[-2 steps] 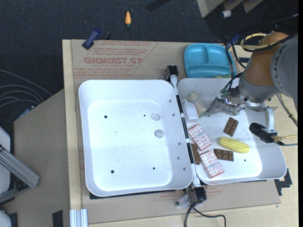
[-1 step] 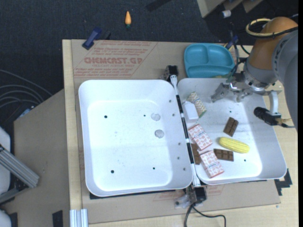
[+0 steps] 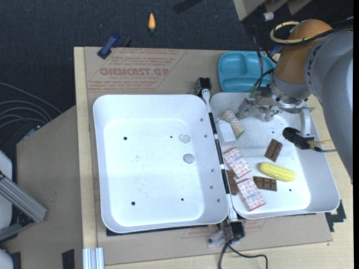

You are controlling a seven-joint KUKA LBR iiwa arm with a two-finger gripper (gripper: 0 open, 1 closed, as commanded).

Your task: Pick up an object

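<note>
My gripper [image 3: 257, 107] hangs over the far end of the right bin [image 3: 322, 178], below the orange wrist band. Just left of it lies a small tan packet [image 3: 233, 122] with a white piece [image 3: 226, 132] beside it. Nearer the front lie a yellow corn cob [image 3: 277, 171], two brown chocolate pieces [image 3: 274, 149] [image 3: 265, 183] and two red-and-white checkered packets [image 3: 236, 162] [image 3: 250, 194]. Nothing shows between the gripper and any of these.
The left bin [image 3: 106, 150] sits beside the right one, a black hinge strip between them. A teal tray [image 3: 241, 72] stands behind the right bin. A blue item [image 3: 108, 46] lies at the bench's far left corner.
</note>
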